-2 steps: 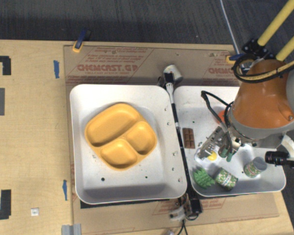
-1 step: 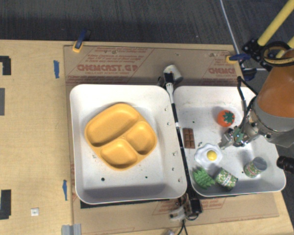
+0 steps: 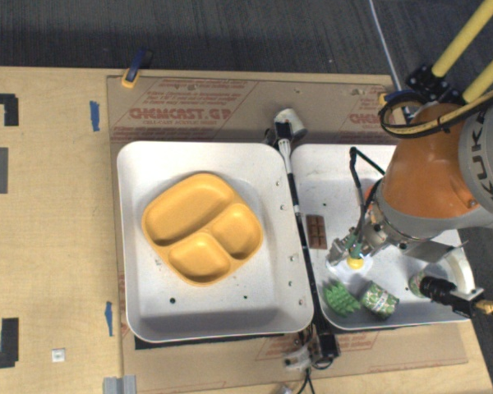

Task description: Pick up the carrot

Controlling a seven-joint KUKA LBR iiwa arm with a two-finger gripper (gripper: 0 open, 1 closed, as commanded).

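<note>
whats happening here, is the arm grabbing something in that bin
The grey and orange arm reaches into the right bin, with its gripper low over the bin floor. Just below it lie a green leafy toy and a green patterned item. Whether anything is gripped cannot be told, and no carrot can be made out for certain. The left bin holds a yellow sectioned plate, untouched.
</note>
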